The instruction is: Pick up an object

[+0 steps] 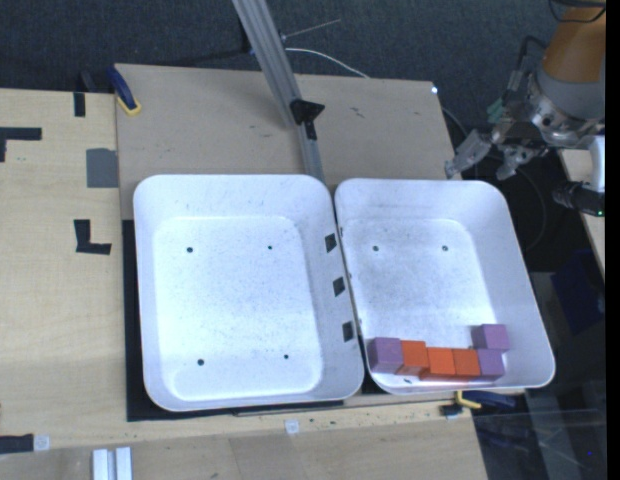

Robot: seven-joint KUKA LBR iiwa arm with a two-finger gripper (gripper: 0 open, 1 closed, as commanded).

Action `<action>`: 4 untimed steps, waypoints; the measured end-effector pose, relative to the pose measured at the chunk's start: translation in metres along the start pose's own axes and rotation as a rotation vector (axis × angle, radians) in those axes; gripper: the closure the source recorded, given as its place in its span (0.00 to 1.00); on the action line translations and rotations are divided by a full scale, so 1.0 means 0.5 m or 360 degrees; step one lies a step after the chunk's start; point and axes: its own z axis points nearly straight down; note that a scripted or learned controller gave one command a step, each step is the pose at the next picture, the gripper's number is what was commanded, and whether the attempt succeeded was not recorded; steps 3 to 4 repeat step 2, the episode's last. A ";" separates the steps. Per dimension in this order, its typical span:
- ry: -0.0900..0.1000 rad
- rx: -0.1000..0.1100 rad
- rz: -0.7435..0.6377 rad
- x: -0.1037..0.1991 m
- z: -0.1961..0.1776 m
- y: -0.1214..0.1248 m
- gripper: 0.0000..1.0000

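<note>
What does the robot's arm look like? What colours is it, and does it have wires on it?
The arm comes in at the picture's top right. It is round and chunky, with a wide orange band and a pale grey ring under it. Below the ring sits the gripper, a small cluster of grey and black metal parts. Thin dark cables run along beside the wrist. No markings can be made out on it.

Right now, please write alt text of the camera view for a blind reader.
Purple and orange blocks sit clustered in the near corner of the right white bin. The arm's tool hovers outside that bin's far right corner, beside the left bin.
</note>
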 end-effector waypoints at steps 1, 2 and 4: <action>0.0003 0.0006 -0.0001 0.056 0.089 -0.013 0.00; -0.0001 0.0002 0.0001 0.027 0.161 0.039 0.00; -0.0001 0.0002 0.0001 0.027 0.161 0.039 0.00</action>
